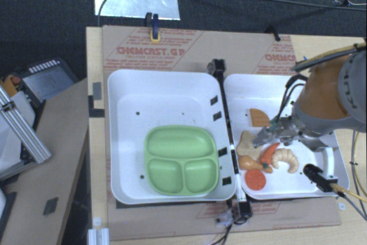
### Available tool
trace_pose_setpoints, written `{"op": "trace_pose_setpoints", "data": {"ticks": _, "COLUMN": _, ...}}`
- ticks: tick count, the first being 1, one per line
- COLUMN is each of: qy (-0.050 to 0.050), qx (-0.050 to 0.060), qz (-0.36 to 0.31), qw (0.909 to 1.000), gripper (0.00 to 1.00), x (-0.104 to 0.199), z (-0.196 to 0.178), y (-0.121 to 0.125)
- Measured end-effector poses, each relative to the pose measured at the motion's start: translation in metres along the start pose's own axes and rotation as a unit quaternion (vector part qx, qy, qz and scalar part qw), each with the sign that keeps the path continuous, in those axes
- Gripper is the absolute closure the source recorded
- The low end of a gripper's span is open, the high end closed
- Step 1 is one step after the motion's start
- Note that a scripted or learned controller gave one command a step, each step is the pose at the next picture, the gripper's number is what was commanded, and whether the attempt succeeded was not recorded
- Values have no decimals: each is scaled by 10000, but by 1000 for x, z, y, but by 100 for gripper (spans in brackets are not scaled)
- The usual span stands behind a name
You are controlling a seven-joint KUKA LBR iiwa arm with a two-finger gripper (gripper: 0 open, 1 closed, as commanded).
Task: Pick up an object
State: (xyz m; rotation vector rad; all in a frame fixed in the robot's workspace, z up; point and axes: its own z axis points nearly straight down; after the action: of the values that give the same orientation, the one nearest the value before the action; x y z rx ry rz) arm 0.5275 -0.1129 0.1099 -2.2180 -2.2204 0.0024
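The right bin (269, 86) holds a cluster of toy foods: a brown wedge (259, 117), a beige piece (246, 143), an orange lump (249, 162), a red-orange carrot-like piece (268, 153), a pale croissant (287, 159) and a red disc (256, 179). My gripper (268, 135) hangs low over the middle of this cluster, just above the carrot-like piece and right of the beige piece. Nothing can be seen held in it. The arm's orange band and grey wrist cover the bin's right part.
The left bin (129, 94) holds a green divided plate (182, 159) at its front. A black divider (225, 123) runs between the two bins. Cardboard lies under both bins, and cables cross the dark floor behind.
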Motion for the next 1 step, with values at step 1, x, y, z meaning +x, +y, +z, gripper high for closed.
{"op": "trace_pose_setpoints", "data": {"ticks": 1, "qy": -9, "qx": -27, "qz": -7, "qw": 10000, "gripper": 100, "x": 0, "z": -13, "y": 2}}
